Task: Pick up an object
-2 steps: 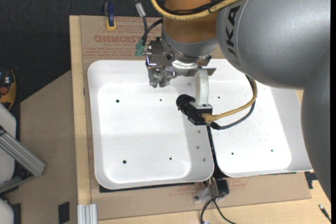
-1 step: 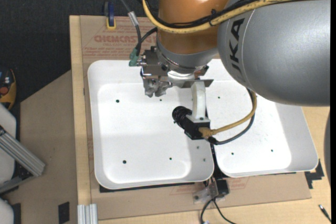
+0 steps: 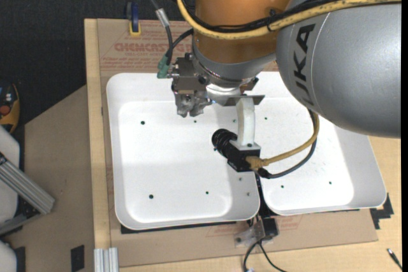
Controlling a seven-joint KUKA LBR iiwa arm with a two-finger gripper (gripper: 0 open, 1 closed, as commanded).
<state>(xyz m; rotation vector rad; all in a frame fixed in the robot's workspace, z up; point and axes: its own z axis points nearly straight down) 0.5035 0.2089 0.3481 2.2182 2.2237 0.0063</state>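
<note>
You saw the gripper low over the far part of the left bin. Its opening could not be told: the wrist hid it. The arm covered the far ends of the left bin and the right bin, so you could not locate an object.

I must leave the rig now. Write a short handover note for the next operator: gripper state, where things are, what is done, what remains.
Gripper: low over the far part of the left bin; I cannot tell if it is open or shut, and I see nothing held in it.
Things: I cannot make out any object to pick in the left bin or in the visible part of the right bin; the arm covers much of the right bin.
Done: no pick that I can see.
Left: the pick itself.
</note>
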